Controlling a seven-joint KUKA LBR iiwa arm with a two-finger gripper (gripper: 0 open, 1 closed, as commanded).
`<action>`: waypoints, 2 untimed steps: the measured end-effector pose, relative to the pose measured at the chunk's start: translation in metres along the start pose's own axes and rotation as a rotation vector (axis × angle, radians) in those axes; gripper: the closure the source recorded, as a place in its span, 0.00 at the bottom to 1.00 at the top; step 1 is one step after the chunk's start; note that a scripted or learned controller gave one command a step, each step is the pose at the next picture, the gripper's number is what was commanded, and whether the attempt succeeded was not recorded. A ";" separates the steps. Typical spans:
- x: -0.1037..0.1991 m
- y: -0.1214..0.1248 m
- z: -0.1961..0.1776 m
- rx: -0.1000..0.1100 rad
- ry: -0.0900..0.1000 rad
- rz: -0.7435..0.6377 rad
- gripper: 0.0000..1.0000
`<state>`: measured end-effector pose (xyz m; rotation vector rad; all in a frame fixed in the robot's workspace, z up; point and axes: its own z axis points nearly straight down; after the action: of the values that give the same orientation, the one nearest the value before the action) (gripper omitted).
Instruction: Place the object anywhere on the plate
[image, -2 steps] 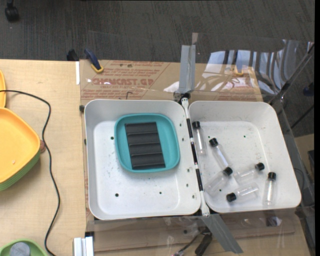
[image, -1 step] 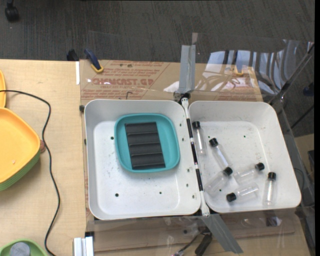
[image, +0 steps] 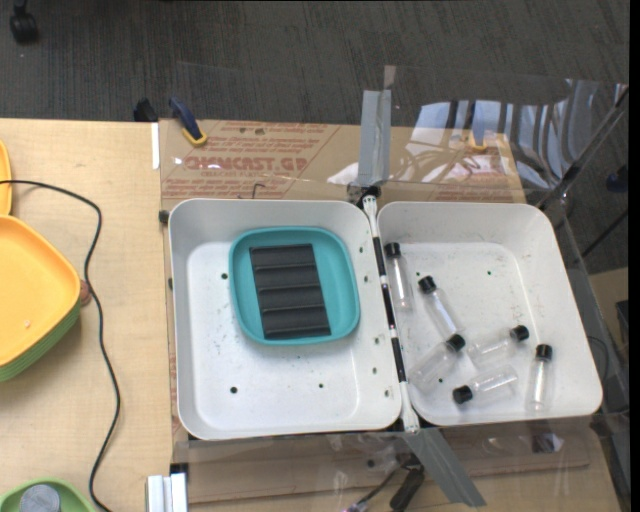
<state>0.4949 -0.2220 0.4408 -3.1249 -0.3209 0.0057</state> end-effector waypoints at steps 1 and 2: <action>0.016 0.003 0.001 0.000 -0.002 -0.001 0.00; 0.036 0.007 0.001 0.000 -0.002 -0.001 0.00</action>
<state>0.5312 -0.2213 0.4394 -3.1247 -0.3231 0.0091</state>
